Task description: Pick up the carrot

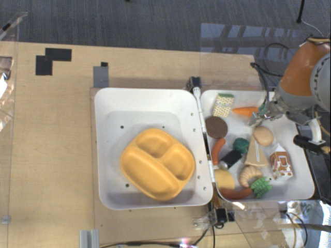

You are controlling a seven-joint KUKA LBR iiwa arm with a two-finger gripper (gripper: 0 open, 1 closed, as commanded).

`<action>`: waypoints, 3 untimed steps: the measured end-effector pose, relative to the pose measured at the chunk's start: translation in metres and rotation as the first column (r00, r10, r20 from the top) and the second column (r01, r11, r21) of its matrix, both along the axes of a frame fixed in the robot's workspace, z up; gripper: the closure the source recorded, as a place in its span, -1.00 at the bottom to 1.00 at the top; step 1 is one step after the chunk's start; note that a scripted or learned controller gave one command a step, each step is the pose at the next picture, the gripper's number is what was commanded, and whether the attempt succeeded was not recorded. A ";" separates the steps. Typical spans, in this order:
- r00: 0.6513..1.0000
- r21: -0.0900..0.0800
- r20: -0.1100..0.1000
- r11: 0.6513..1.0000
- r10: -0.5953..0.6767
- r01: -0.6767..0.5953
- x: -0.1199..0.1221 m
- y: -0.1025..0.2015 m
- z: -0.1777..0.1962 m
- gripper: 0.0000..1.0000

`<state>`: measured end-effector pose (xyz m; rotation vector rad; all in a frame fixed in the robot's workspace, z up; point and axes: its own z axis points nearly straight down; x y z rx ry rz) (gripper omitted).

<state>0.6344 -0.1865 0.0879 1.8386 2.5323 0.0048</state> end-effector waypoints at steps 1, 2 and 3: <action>0.949 0.006 -0.047 0.950 0.311 -0.312 0.029 0.032 -0.001 1.00; 0.948 0.033 -0.068 0.950 0.311 -0.310 0.025 0.038 -0.002 -1.00; 0.995 0.025 -0.067 0.997 0.070 -0.069 0.026 0.044 -0.003 -1.00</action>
